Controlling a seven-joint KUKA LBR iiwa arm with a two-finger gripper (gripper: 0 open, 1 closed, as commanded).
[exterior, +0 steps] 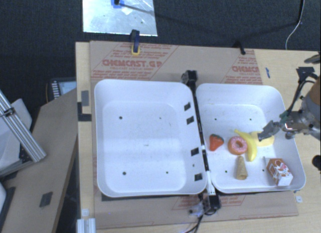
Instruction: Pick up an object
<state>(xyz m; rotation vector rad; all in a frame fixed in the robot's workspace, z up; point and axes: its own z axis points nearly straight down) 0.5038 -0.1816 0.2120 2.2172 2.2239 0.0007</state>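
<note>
From the camera view, the gripper (273, 127) hangs at the right bin's (225, 96) right side, touching or just above the banana's (252, 142) far end; whether its fingers are wide or narrow I cannot tell. Donut (237, 145), strawberry (216, 142), cone (242, 168) and small box (279, 171) lie near. A good grasp probably needs centring over the banana, away from the donut.

The left bin (145, 136) offers open floor from wall to wall. In the right bin (235, 101) the far half lies open, while the near half is crowded: a strawberry (216, 142), a doughnut (237, 145), a banana (252, 143), a cone (242, 167) and a small box (279, 171) sit close together, leaving narrow gaps. The ridge where the bins meet (198, 136) divides them.
</note>
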